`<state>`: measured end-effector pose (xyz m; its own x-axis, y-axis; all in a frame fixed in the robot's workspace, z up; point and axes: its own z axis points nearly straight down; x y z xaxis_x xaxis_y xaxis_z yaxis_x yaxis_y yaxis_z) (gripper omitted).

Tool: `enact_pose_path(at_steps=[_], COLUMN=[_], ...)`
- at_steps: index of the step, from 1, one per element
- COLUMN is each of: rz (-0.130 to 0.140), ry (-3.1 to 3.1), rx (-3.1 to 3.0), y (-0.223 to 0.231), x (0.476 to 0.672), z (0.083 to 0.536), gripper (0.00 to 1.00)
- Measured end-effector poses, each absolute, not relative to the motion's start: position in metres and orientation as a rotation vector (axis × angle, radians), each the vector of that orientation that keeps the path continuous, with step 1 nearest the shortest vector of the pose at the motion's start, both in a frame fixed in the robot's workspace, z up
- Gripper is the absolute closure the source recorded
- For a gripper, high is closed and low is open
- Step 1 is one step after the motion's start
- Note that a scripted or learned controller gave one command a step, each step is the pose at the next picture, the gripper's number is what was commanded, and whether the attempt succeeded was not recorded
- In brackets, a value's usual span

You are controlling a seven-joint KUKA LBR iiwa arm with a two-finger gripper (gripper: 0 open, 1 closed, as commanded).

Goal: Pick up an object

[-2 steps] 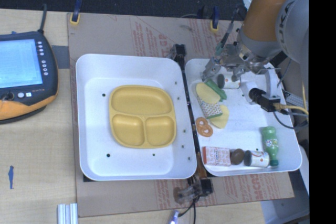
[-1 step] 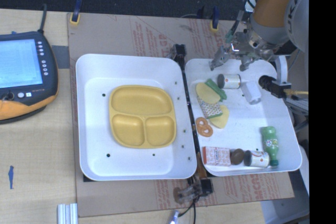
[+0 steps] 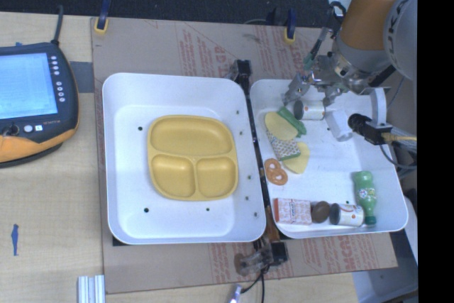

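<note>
hand (image 3: 310, 97) at right bin's far end, green strip (image 3: 291, 120) beside it

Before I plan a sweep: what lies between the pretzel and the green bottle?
In the camera view, bare white bin floor separates pretzel and green bottle.

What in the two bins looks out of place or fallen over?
Nothing looks spilled or broken. In the right bin the green bottle and the white bottle lie on their sides near the front wall. The yellow tray sits flat in the left bin.
</note>
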<state>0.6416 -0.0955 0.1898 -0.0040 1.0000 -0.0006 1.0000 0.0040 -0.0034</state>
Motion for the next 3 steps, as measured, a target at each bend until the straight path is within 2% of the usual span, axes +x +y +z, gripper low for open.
enact_pose_path(at_steps=[1,2,3], rz=[0.006,0.001,0.002], ry=[-2.225,-2.223,-2.231], rx=[-2.215,-2.218,-2.223], y=[-0.095,-0.093,-0.096], x=[0.597,0.657,0.659], z=[0.160,0.179,0.113], gripper=[0.00,0.00,0.00])
